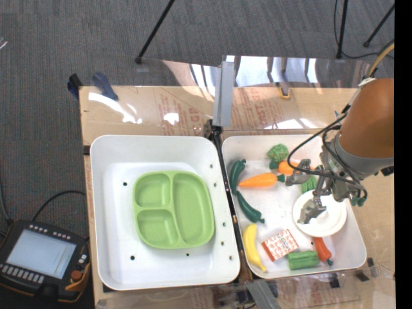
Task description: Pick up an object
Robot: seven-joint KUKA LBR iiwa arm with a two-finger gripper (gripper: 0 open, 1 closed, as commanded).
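Fingers of the gripper (313, 210) look spread apart, nothing between them, poised over the white plate (328, 221) in the right bin (357, 250). Around that plate lie an orange carrot (259, 181), broccoli (278, 152), two dark green pods (248, 206), a banana (253, 248), a red-and-white packet (279, 244) — all untouched. The left bin (109, 172) holds a green divided tray (174, 209). The arm (367, 124) bends down from beyond the plate's right.

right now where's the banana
The banana lies in the right bin, near its front left corner, just left of the red and white packet and below the dark green bean.
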